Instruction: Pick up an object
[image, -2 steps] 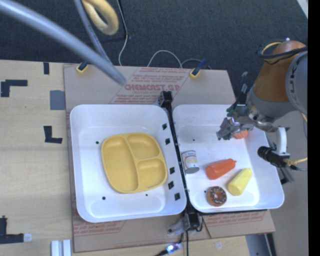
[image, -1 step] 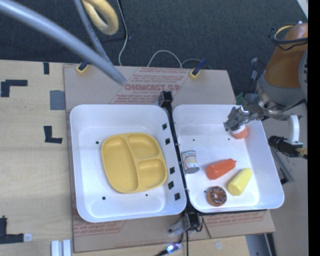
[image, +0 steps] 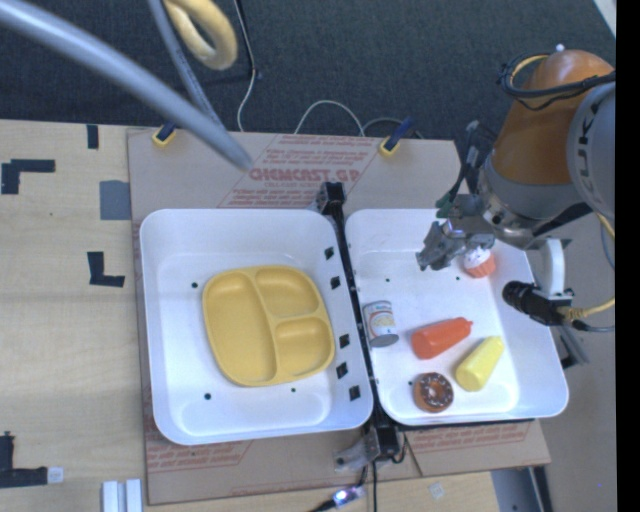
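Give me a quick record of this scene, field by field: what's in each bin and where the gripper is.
left bin: yellow divided tray
right bin: small can, orange bottle, yellow bottle, donut, small orange and white object
gripper: over the right bin's far part, beside the small orange and white object
held: nothing visible between its fingers
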